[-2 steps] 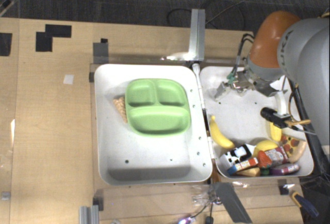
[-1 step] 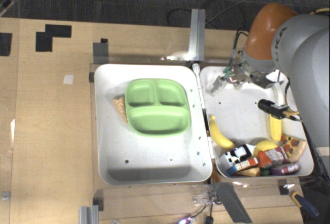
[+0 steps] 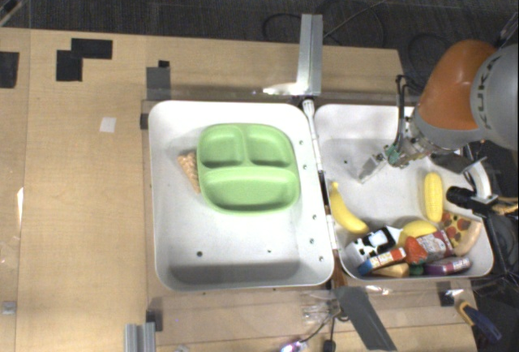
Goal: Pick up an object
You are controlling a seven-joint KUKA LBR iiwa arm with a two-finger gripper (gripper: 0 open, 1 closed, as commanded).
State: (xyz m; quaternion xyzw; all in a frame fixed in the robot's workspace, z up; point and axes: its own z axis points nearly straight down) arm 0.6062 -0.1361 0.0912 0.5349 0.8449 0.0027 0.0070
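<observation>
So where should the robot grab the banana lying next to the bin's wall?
Probably across the middle of the banana, coming straight down from above. It lies flat and curved on the white bin floor, its upper end close to the left wall, so the middle is where the fingers have free space on both sides.

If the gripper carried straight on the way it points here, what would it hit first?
Probably the bare floor of the right bin: the gripper points down and left over it, clear of the banana. Depth is hard to judge.

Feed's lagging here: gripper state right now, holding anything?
Gripper: over the right bin, nothing seen between its fingers; open or shut cannot be told.
</observation>
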